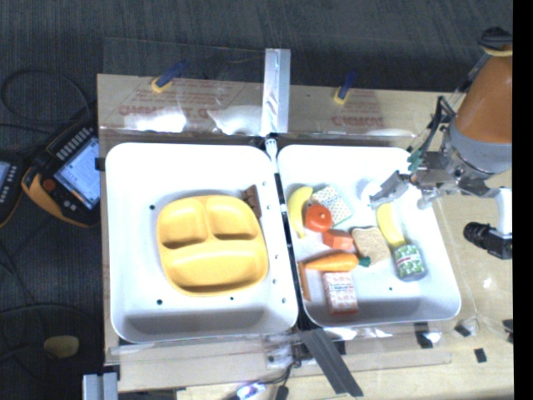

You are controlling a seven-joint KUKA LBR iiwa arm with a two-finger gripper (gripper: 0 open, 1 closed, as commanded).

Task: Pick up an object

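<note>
White plastic bins sit side by side on the worktop [479, 248], and the right bin [433, 302] holds the pickable clutter: a banana [297, 209], a tomato [317, 217], a carrot [331, 262], a red box [340, 293], a second yellow banana-like piece [390, 223] and a green-labelled can [408, 262]. The left bin [125, 248] carries a yellow divided tray [211, 244]. The claw [398, 185] hangs over the right bin's upper right corner, near the second yellow piece, probably because the arm enters from that side. Whether its fingers are apart or together I cannot tell; nothing shows between them, so no object looks picked yet
</note>
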